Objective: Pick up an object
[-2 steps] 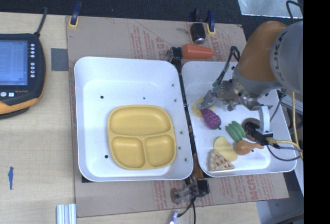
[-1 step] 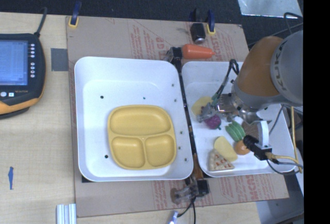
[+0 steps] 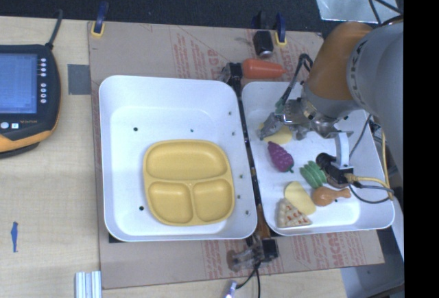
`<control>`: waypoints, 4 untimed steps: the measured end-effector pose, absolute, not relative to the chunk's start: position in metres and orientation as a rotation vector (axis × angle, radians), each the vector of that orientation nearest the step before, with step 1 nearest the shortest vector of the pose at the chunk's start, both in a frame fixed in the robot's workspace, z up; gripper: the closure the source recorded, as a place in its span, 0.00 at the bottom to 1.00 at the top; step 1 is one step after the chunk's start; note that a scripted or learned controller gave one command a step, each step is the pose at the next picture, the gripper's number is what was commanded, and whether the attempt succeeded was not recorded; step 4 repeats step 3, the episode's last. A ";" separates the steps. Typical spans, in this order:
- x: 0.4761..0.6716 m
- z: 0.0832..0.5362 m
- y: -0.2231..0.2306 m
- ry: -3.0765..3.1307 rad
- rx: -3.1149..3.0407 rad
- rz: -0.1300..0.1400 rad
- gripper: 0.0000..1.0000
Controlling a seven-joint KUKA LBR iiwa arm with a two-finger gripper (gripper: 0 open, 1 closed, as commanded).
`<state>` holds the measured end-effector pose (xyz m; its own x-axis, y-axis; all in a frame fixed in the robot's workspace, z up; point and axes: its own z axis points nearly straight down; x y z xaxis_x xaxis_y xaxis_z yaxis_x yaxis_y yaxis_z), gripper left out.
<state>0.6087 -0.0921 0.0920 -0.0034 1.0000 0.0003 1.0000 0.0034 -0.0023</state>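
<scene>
My gripper [image 3: 287, 130] hangs low over the upper left part of the right bin [image 3: 363, 221], its two fingers spread apart and nothing between them. A pale yellow piece [image 3: 282, 140] peeks out just below it. A purple grape bunch [image 3: 280, 156] lies a little nearer the front. Further toward the front right lie a green toy vegetable [image 3: 314, 173], a brown drumstick [image 3: 329, 195], a yellow piece [image 3: 299, 196] and a waffle-like wedge [image 3: 292, 215].
The left bin [image 3: 123, 118] holds a yellow divided plate [image 3: 188, 181]. An orange carrot-like toy [image 3: 260, 69] lies on the cardboard behind the bins. A tablet [image 3: 24, 97] sits at the far left. A black cable [image 3: 363, 183] runs over the right bin.
</scene>
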 end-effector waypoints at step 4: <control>0.551 0.102 -0.095 -2.227 -2.211 0.009 1.00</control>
